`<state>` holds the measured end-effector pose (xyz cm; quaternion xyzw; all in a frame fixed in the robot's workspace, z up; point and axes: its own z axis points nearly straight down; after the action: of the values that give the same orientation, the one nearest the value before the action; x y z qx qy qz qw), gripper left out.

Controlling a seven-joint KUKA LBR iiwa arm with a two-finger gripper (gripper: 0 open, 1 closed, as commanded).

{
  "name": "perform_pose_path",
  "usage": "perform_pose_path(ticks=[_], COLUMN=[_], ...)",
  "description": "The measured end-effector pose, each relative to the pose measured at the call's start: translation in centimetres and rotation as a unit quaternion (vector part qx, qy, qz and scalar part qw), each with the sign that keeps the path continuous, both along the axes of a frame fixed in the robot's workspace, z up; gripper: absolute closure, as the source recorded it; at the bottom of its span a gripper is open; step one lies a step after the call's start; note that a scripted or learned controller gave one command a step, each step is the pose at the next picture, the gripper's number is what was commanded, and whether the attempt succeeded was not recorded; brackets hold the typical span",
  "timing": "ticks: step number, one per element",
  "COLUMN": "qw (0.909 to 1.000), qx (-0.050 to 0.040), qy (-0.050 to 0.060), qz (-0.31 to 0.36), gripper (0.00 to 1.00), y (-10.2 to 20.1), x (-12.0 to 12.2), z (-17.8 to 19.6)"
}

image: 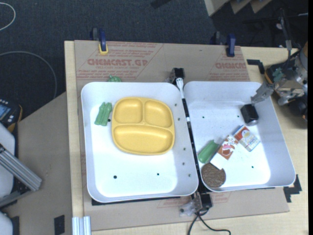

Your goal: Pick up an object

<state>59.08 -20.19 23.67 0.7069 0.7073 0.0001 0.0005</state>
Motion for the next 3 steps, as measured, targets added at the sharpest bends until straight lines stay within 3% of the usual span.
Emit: perform_pose_path(ticks=[1,2,3], qw=[1.0000,1.0000,1.0000], qx=[-0.0008,-0.0015,0.0026], qy=[-0.002,-0.010,0.007], qz=[0.001,0.001,0.002], gripper=[1.00,1.00,1.00], y=[0.0,4.1,9.2], x=[0.1,-9.2,-9.6], z=[1.1,18.0,5.5])
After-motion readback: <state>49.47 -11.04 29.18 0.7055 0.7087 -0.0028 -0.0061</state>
